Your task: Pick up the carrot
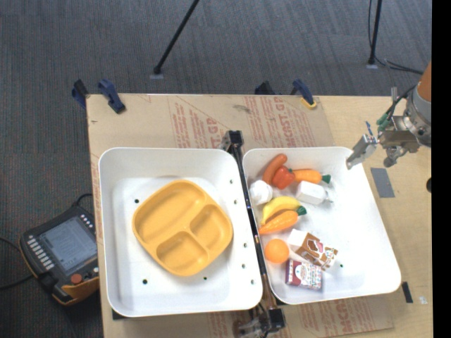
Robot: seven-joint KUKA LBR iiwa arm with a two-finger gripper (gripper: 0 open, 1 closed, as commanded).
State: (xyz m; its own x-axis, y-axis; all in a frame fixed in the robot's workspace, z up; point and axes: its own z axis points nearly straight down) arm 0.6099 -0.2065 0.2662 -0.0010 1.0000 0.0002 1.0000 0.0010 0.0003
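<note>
Two orange carrots lie in the right bin [366, 217]. One carrot [308, 176] with a green top is near the bin's back, beside a red pepper [282, 179]. The other carrot [279, 222] lies mid-bin, just under a yellow banana [280, 206]. My gripper [373, 157] hangs over the bin's back right corner with its fingers open and nothing between them. It is well to the right of both carrots.
The right bin also holds an orange-red sausage [274, 166], a white round piece [260, 191], a white bottle [311, 192], an orange [277, 250] and two small cartons [313, 249]. A yellow divided plate [183, 226] lies in the left bin [113, 189]. Clamps stand along the bench's back edge.
</note>
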